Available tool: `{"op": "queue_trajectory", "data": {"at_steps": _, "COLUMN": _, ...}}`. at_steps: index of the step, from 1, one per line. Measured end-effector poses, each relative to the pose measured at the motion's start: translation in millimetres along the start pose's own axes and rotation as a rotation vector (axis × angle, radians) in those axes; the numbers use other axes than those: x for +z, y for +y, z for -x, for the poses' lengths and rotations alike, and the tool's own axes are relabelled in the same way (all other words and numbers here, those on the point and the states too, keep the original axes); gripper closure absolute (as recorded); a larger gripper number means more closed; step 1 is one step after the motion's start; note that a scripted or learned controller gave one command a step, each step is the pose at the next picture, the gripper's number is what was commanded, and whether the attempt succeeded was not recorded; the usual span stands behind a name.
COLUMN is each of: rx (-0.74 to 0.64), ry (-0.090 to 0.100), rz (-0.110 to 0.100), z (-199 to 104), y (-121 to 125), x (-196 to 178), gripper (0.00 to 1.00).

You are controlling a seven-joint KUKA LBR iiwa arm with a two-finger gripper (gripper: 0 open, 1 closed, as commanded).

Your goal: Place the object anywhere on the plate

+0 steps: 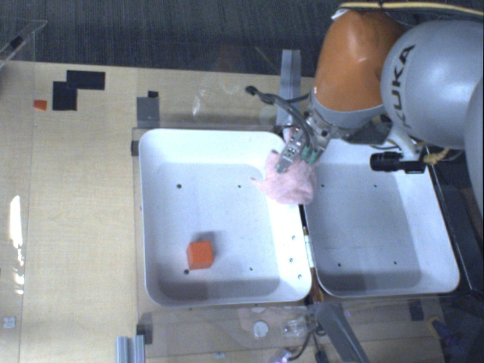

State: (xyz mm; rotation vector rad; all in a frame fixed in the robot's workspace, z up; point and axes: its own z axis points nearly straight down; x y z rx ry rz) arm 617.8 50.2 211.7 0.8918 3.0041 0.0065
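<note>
A small orange cube [200, 255] lies on the floor of the left bin [166, 203], towards its front. A pale pink, plate-like thing [290, 182] sits at the left bin's right edge, over the divide between the bins, and looks tilted. My gripper [290, 157] hangs at the pink thing's upper edge, touching or just above it. The gripper is well away from the orange cube, up and to the right of it. The arm's orange band and grey wrist [355, 59] hide the space behind the gripper.
The right bin [386, 233] lies under the arm. Black blocks [76, 88] and a small orange marker [40, 105] sit on the bench at the far left. Metal brackets [148, 110] stand at the bins' corners.
</note>
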Motion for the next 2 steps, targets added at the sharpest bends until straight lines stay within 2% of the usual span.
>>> {"op": "queue_trajectory", "data": {"at_steps": 1, "rx": -0.401, "ry": -0.002, "rz": 0.003, "z": -40.0, "y": 30.7, "x": -8.6, "gripper": 1.00}}
{"op": "queue_trajectory", "data": {"at_steps": 2, "rx": -0.400, "ry": -0.002, "rz": 0.003, "z": -39.9, "y": 30.6, "x": -8.8, "gripper": 0.00}}
